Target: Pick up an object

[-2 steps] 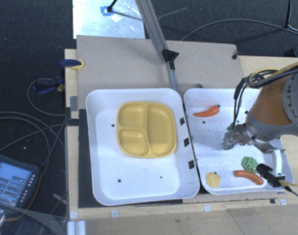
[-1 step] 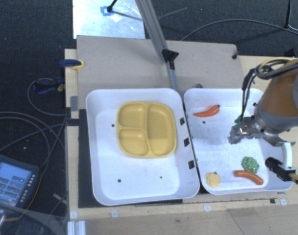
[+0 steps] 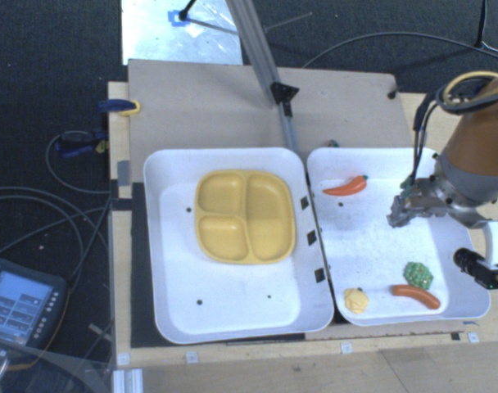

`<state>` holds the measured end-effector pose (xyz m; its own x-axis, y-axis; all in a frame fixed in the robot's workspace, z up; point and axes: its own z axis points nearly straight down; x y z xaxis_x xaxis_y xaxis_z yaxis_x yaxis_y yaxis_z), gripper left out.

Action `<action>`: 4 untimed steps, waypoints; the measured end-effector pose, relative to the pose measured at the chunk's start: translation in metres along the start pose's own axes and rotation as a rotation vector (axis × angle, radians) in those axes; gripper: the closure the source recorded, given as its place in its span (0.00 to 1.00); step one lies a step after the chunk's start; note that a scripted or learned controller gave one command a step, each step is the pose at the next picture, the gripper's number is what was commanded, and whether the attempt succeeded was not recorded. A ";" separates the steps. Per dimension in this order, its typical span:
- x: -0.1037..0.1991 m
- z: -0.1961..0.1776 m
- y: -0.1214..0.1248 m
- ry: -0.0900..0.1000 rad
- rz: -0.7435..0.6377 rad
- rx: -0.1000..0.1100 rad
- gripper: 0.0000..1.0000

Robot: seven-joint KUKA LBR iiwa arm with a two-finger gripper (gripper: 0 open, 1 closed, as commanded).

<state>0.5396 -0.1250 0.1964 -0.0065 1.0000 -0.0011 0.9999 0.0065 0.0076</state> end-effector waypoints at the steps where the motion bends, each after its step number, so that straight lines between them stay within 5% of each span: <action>1: 0.000 -0.054 0.003 -0.001 0.000 -0.001 1.00; 4: 0.148 -0.046 -0.021 0.003 -0.004 0.007 1.00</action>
<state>0.5172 0.0225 0.2417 -0.0105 0.9999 0.0020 0.9999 0.0105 0.0002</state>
